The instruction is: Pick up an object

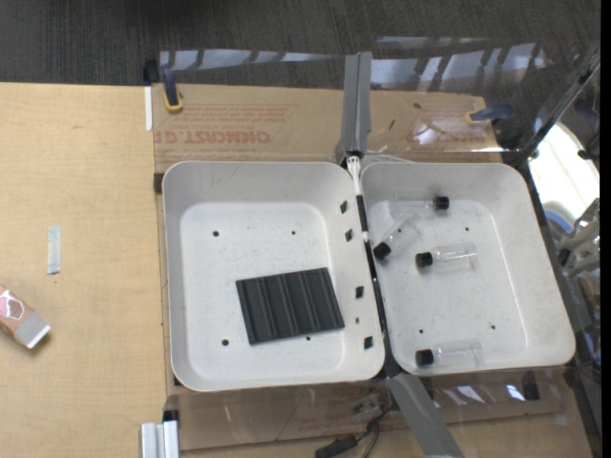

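Note:
A black ribbed rectangular pad lies flat in the left bin, a little below its middle. Several clear vials with black caps lie in the right bin. One vial is near the top, another lies slanted by the left wall, a third rests in the middle, and one more lies at the front edge. All the vials lie on their sides, apart from each other.
A grey divider runs back from where the two bins meet. Brown cardboard lies behind the bins. On the wooden bench to the left sit a small pink and white object and a thin grey strip.

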{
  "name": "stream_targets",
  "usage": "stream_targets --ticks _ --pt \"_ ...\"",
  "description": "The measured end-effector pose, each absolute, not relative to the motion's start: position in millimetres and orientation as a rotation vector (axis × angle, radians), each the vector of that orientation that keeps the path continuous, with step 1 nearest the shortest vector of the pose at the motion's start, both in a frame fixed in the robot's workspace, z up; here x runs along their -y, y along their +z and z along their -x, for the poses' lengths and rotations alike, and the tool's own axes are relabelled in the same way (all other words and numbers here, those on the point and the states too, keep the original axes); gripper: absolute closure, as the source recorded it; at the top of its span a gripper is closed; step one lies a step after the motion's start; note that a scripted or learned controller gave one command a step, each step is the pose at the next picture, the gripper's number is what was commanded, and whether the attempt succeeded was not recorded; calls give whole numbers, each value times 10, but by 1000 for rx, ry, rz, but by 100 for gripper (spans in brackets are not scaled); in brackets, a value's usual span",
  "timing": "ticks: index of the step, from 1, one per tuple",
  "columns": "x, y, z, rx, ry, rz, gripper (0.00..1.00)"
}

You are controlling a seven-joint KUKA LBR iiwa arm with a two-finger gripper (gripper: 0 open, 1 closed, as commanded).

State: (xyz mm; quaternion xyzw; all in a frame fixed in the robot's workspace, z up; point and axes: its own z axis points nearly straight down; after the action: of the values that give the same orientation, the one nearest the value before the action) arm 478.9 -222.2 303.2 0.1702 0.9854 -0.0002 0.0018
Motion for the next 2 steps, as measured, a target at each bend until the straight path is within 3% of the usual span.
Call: stream_targets --ticks 1,2 --pt "2204 2478 -4789 -3123 1 -324 100" --pt "2215 2574 -4791 -3127 1 258 100"
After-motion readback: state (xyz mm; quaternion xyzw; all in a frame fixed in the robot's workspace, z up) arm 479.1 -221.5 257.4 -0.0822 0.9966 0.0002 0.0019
